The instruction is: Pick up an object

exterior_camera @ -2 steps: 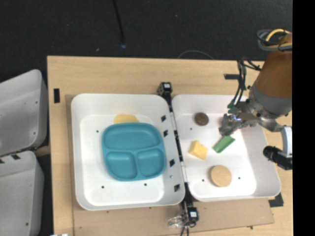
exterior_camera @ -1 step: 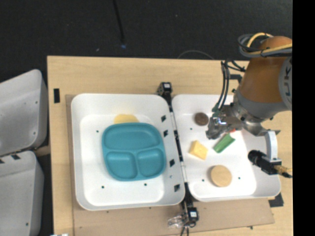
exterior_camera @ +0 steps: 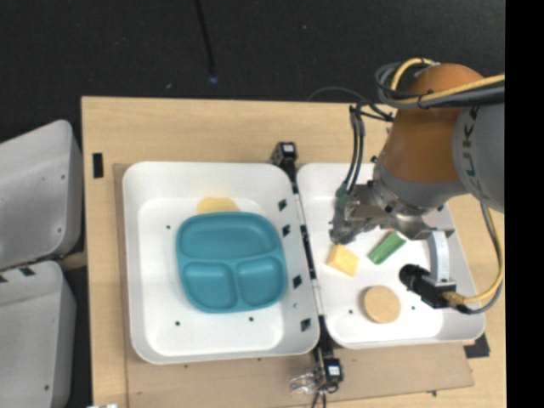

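**In R bin (exterior_camera: 399, 340): gripper (exterior_camera: 347, 226) low over yellow block (exterior_camera: 344, 261)**

In the R bin, near its L wall, the gripper sits just above the yellow block in the view, about touching its top edge. Nothing shows btwn its tips, so no hold can be claimed. Spread or pressed together: can't tell, since the tip area is dark and tangled w/ cables. The arm (exterior_camera: 425, 134) comes in from the R, its orange band big above the wrist and covering the bin's far R part.

Objs in the R bin, all loose on the floor:
- Yellow block: pale wedge-like piece, L-centre of the bin, lying flat, directly below the gripper in the view.
- Green block (exterior_camera: 387, 247): small bar, tilted diagonally, just R of the yellow block and apart from it, close under the wrist.
- Disc (exterior_camera: 381, 304): round, tan, lying flat toward the near side, below both blocks and apart from them.

L bin (exterior_camera: 153, 330): teal plate (exterior_camera: 229, 260) w/ three compartments, roughly centred, right side up. A yellow piece (exterior_camera: 218, 203) pokes out at the plate's far edge. Whether it's under the plate or just beside it isn't clear.

Both bins sit side by side on the wood bench (exterior_camera: 102, 126), inner walls touching along the middle.
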`<action>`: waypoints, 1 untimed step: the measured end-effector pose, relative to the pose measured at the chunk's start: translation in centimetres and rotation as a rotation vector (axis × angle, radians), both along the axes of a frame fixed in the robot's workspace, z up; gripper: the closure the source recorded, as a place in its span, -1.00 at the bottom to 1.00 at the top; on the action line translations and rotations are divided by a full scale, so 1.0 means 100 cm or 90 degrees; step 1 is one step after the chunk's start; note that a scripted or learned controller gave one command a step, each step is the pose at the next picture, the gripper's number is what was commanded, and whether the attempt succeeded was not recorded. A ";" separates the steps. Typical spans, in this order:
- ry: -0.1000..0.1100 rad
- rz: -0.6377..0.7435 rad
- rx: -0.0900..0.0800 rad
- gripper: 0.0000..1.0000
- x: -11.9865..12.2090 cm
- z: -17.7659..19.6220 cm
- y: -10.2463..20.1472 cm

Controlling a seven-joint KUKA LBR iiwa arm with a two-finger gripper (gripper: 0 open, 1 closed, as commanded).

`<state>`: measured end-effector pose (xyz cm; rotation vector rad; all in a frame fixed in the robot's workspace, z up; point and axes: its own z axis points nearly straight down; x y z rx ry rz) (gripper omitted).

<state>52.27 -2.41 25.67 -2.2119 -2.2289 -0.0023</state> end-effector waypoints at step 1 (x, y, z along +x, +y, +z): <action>-0.001 0.000 0.000 1.00 0.005 0.003 0.052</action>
